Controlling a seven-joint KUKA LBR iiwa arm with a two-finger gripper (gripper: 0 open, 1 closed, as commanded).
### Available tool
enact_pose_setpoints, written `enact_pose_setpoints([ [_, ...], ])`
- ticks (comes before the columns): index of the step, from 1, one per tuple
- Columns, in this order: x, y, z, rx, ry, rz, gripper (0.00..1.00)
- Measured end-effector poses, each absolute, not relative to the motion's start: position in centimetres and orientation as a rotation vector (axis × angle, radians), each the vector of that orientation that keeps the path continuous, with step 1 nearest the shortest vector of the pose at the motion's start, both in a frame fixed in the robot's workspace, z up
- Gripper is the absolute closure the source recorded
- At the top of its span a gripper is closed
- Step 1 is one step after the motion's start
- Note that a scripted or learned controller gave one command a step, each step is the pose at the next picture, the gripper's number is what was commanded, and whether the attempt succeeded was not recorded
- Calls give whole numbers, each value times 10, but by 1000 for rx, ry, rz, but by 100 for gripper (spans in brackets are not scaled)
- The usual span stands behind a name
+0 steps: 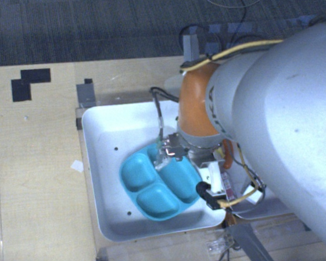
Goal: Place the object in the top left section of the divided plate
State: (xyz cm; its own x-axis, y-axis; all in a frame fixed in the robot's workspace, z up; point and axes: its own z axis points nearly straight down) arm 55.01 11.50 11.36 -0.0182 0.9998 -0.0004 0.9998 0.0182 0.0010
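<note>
In the white bin, blue divided plate, grey arm overhanging it

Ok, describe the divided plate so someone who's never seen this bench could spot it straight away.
Find the shallow white bin on the wooden bench. The divided plate lies in it, right beside the grey arm's orange band. It is bright blue with three compartments, the one coloured thing against the white.

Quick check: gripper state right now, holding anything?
Gripper: over the blue plate in the white bin; open or shut cannot be told, and no object shows in it.
</note>
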Motion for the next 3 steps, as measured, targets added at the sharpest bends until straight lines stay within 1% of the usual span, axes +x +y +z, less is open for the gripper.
enact_pose_setpoints([
  [1,629,116,133,1993,2423,8,0],
  [2,630,118,145,1981,2427,13,100],
  [3,579,96,208,1799,2571,6,100],
])
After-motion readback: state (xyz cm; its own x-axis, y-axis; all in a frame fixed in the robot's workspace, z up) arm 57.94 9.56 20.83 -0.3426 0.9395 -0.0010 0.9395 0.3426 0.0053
